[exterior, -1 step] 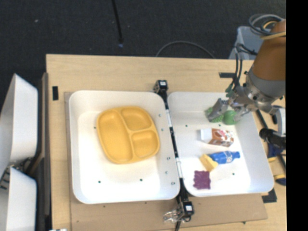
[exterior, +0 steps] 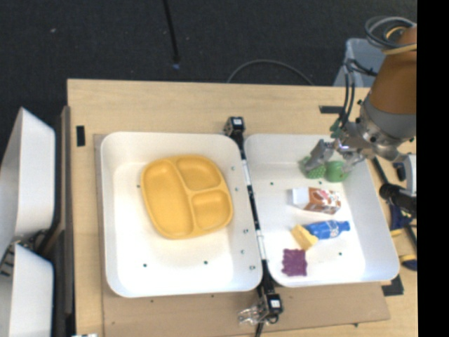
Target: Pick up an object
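Hand (exterior: 335, 153) low over green thing (exterior: 327, 167) in right bin (exterior: 372, 258).
Finger spread cannot be told; it should centre over the green thing, close firmly, then lift straight up.

We list a pale matt wood bench (exterior: 175, 97), two smooth white plastic bins (exterior: 112, 188), and one glossy yellow plastic tray (exterior: 186, 195).

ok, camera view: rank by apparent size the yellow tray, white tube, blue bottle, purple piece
1. yellow tray, by far the largest.
2. white tube with the red-brown label.
3. blue bottle, slimmer, near the tube in length, so this order is not firm.
4. purple piece, smallest, though close to the bottle.
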`<control>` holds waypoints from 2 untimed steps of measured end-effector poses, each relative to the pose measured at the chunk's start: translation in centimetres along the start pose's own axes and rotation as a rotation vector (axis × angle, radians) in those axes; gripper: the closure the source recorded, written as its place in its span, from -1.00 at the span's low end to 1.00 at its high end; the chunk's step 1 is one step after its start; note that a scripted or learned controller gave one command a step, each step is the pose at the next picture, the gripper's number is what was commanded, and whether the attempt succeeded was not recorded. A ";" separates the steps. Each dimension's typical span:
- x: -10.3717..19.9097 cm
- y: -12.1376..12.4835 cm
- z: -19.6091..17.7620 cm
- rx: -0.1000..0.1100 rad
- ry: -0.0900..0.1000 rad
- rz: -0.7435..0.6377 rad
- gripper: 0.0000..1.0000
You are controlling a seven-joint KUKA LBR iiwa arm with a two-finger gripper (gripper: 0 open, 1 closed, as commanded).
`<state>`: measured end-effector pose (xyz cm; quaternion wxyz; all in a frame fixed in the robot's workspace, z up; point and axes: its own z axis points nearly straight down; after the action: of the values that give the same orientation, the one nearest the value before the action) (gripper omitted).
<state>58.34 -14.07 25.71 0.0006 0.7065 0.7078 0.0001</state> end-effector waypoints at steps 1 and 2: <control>0.3 0.0 6.2 0.004 0.000 0.003 -1.00; 0.0 -0.1 12.4 -0.001 -0.003 0.003 -1.00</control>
<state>58.29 -14.12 13.34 0.0018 0.7076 0.7066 -0.0005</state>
